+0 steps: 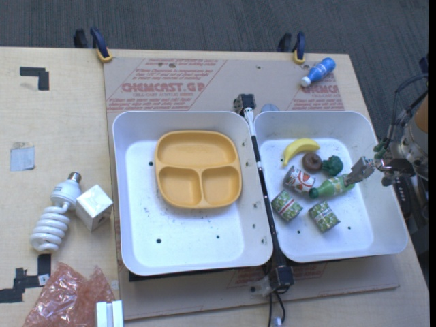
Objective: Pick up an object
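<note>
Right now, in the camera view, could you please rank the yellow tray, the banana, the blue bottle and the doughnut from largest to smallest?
1. Yellow tray, by far the largest.
2. Banana.
3. Blue bottle, close to the banana in length, so that order is unsure.
4. Doughnut, smallest.

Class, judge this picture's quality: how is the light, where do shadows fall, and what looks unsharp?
Camera view: even, soft light, no strong glare on the white bins; faint shadows under the yellow tray; small items near the green bottle look soft; the gripper at the right edge is blurry.
</note>
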`<state>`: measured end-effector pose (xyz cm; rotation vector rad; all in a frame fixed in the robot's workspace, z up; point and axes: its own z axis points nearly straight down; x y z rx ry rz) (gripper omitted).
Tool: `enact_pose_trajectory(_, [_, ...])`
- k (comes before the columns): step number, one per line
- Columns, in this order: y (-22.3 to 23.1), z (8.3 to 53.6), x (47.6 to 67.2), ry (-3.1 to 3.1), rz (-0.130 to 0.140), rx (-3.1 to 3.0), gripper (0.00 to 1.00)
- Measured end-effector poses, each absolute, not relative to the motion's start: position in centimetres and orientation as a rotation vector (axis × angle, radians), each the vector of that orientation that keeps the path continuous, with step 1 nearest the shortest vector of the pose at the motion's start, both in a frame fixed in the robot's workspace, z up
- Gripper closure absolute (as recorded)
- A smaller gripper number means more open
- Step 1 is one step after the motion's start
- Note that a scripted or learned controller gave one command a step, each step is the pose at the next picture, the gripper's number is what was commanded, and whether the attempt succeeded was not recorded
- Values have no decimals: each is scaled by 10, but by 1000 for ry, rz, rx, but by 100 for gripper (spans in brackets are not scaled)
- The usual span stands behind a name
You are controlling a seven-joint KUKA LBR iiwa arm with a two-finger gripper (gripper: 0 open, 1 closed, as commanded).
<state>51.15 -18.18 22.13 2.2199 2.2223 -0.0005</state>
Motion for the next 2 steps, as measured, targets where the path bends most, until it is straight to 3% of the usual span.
enact_pose_trajectory(1, [-150,156,610,2222,0,2219,0])
enact_pose_trajectory(2, [-145,100,663,2219,12,2211,0])
